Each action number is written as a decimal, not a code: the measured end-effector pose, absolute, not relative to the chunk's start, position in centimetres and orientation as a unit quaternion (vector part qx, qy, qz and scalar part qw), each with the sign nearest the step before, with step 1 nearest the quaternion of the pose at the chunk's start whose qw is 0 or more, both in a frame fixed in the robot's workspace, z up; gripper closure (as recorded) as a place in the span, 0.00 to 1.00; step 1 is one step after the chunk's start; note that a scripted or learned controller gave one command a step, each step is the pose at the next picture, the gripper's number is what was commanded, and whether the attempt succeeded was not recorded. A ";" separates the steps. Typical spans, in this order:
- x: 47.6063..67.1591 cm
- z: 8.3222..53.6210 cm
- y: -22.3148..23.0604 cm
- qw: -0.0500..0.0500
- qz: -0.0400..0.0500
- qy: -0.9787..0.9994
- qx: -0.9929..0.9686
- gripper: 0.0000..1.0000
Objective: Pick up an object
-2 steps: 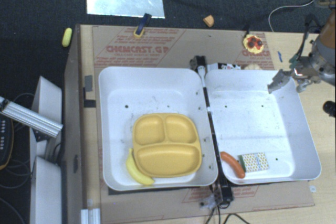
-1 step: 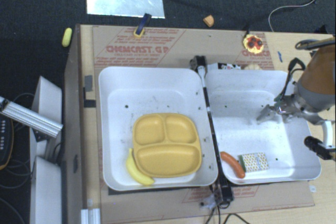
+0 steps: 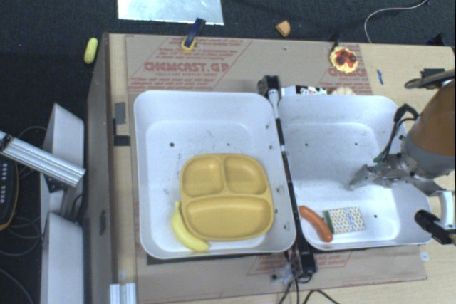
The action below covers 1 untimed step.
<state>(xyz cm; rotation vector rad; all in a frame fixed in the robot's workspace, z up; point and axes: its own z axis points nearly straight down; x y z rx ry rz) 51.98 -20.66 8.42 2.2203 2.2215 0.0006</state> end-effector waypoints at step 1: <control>58.6 11.4 -13.5 0.001 0.001 0.708 0.706 0.00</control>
